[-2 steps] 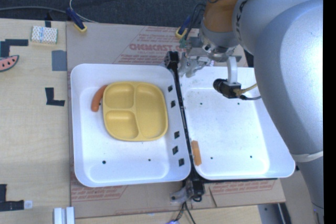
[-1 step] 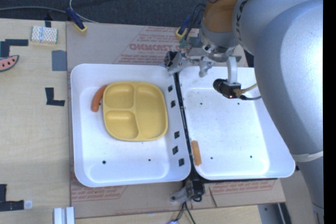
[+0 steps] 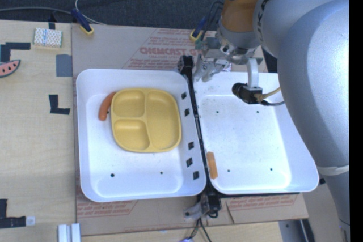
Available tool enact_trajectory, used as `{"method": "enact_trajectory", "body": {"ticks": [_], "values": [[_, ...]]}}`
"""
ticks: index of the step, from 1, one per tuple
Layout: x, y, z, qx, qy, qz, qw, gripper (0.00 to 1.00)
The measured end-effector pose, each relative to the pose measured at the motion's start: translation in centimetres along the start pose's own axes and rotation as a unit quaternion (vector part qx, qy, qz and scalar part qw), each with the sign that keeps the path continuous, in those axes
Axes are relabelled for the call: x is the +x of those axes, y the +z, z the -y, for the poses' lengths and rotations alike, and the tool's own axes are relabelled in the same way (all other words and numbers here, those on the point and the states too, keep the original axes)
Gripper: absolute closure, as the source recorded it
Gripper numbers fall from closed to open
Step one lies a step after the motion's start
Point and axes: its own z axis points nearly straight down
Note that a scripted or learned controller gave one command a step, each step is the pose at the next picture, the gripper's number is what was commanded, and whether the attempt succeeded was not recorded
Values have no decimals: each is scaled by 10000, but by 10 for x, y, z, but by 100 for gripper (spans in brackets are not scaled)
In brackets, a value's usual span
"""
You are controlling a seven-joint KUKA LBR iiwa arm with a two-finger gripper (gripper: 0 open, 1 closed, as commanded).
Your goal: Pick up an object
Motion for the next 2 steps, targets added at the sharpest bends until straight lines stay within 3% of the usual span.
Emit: {"method": "enact_trajectory", "body": {"ticks": [1,2], "values": [[0,0,0,-1,0,5,10000,0],[0,-10,0,2,-4,10,10000,100]]}}
